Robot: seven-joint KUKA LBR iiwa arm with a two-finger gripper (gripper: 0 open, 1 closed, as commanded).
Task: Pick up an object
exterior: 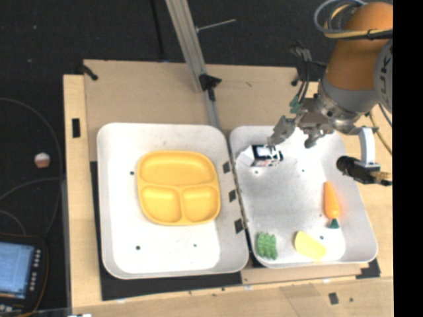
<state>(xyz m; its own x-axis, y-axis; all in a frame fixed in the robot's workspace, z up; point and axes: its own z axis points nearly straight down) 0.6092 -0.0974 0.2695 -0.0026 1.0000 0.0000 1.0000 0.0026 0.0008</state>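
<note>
Over the far end of the right shallow white plastic bin (350, 240), my two-finger pincer (295, 134) hangs spread wide and empty, poised because a small black-and-white object (263, 154) lies just beside it.

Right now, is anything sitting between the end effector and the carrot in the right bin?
Nothing visible does. The end effector hangs over the right bin's upper part, and the carrot lies lower by the bin's right wall, with bare bin floor between them. A small black-and-white object lies off to the left.
</note>
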